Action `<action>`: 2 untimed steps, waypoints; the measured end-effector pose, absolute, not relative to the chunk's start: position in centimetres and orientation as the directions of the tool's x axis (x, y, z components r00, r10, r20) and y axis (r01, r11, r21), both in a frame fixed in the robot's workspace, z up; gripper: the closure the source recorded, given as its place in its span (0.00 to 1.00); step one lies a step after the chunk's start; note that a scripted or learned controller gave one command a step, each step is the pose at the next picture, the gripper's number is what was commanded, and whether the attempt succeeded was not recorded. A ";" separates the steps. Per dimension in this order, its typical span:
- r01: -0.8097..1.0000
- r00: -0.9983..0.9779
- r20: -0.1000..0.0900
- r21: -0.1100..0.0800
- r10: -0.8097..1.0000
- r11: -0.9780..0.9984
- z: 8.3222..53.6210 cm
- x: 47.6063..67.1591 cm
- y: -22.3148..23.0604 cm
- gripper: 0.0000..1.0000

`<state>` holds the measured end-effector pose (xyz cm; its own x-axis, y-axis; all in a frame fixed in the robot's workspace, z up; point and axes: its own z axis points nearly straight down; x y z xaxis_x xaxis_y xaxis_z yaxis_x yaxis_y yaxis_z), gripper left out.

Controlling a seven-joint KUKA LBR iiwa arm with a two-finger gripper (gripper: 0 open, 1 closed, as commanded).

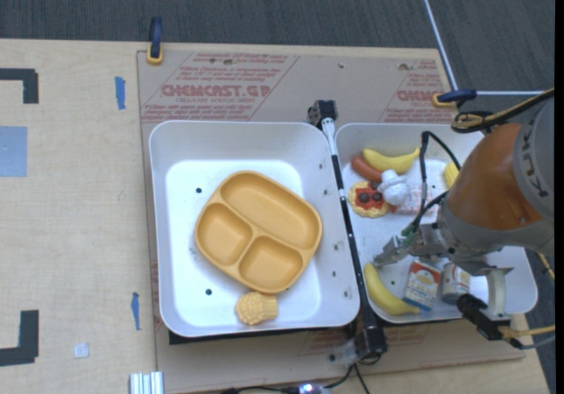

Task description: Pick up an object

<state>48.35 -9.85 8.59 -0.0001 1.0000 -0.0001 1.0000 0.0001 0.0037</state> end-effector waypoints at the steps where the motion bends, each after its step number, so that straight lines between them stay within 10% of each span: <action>1: 1.000 0.001 -0.002 0.005 1.000 -0.001 8.6 48.1 -9.3 0.00; 2: 1.000 0.001 -0.002 0.006 1.000 -0.001 8.6 48.1 -9.3 0.00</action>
